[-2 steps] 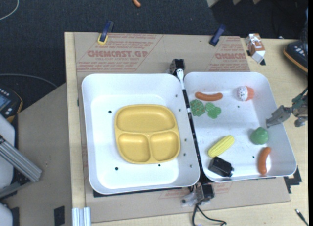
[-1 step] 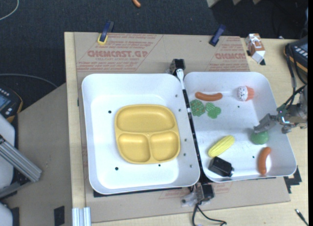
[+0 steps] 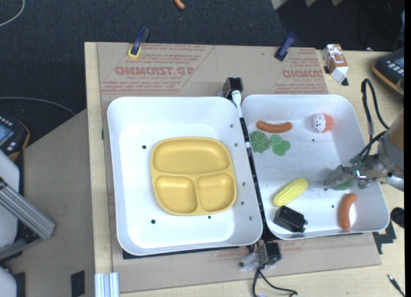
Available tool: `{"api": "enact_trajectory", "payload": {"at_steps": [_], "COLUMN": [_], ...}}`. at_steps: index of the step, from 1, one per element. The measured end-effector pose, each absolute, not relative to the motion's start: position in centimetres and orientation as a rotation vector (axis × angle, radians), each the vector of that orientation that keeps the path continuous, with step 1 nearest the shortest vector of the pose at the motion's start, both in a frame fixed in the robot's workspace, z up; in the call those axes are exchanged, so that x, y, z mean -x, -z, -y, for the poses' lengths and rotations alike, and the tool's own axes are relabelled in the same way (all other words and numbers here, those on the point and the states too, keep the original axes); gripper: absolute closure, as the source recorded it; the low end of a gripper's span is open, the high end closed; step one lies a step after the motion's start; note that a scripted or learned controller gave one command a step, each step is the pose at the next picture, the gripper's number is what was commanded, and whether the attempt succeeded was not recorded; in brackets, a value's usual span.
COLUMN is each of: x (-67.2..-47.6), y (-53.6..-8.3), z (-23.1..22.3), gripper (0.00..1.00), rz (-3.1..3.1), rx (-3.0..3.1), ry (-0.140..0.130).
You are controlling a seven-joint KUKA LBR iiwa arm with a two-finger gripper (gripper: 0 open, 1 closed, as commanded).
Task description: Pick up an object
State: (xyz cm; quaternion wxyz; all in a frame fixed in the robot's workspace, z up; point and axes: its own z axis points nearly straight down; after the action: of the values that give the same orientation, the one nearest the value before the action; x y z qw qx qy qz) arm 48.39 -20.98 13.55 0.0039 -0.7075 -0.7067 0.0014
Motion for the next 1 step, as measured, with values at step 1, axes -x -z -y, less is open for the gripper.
{"api": "enact_trajectory", "payload": {"at_steps": [1], "x": [-48.28], "y": [-8.21], "z": [20.88], "gripper": [0.00], "rz": [2.216], "rx": [2.218], "ry": [-0.003]}}
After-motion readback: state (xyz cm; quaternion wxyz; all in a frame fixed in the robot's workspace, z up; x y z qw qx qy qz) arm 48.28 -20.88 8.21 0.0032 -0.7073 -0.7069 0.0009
